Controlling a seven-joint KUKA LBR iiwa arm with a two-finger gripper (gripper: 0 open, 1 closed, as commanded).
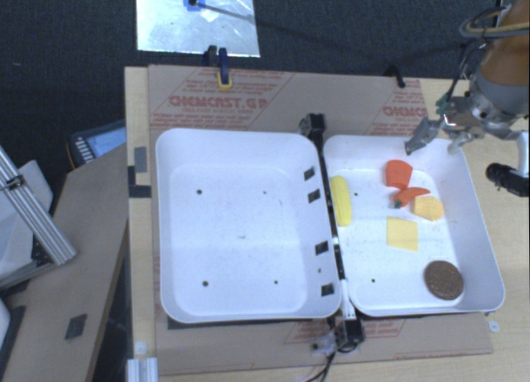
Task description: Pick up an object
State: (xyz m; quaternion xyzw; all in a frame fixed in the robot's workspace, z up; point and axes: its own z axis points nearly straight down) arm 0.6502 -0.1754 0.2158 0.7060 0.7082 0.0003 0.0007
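White bins are facing you, the left bin (240, 223) lying bare while the right bin (472, 231) is holding a corn cob (340, 199), carrot (401, 181), two cheese pieces (403, 234) and a brown cookie (444, 279), with the gripper (439, 138) hovering spread and holding nothing above its far rim.

corn cob (340, 200), carrot (402, 180), cookie (444, 279) in right bin (476, 206), beside left bin (178, 206)
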